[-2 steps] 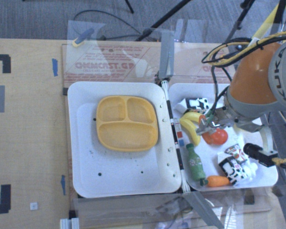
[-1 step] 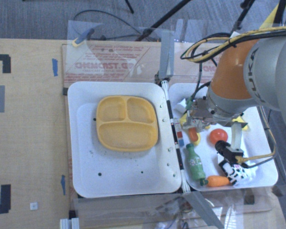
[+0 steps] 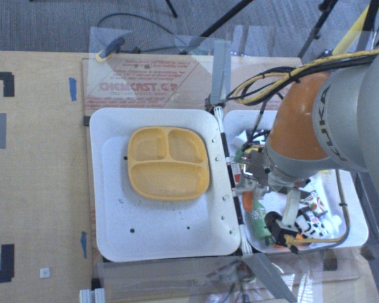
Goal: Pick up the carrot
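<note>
The arm's orange and grey wrist (image 3: 303, 137) hangs low over the right bin (image 3: 357, 226) and covers most of it. The gripper (image 3: 251, 172) is at the bin's left side, close to the wall between the bins. A small orange-red piece (image 3: 246, 201) that looks like the carrot peeks out just below the gripper, against the bin's left wall. Most of it is hidden, and I cannot tell whether the gripper touches it. A green item (image 3: 259, 217) lies right beside it.
The left bin (image 3: 107, 219) holds a yellow divided plate (image 3: 168, 163). A black-and-white patterned item (image 3: 314, 221) and other small things lie in the right bin's front. Yellow and black cables loop above the wrist. A clear sheet lies behind the bins.
</note>
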`<state>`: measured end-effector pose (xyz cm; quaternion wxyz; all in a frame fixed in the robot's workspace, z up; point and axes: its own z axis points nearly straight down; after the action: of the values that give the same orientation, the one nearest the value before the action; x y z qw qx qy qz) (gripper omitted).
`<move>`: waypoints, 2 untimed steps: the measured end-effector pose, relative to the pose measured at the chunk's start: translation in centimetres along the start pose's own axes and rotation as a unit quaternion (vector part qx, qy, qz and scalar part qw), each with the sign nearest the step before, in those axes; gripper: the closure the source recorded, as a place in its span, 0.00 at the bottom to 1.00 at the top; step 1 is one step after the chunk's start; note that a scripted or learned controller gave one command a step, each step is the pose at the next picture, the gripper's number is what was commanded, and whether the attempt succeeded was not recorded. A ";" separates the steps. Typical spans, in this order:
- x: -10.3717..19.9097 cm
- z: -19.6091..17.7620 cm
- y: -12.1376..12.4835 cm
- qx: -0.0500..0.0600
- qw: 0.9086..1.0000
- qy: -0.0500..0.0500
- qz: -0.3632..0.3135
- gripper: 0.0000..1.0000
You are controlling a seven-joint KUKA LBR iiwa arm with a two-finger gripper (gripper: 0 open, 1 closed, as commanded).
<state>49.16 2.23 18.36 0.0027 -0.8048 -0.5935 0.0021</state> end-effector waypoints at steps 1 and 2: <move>8.0 -25.1 -2.6 -0.003 0.996 -0.001 0.094 1.00; 5.6 -15.0 -3.2 -0.002 1.000 -0.001 0.026 1.00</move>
<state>47.91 8.50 33.34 0.0007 -0.8202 -0.5721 0.0018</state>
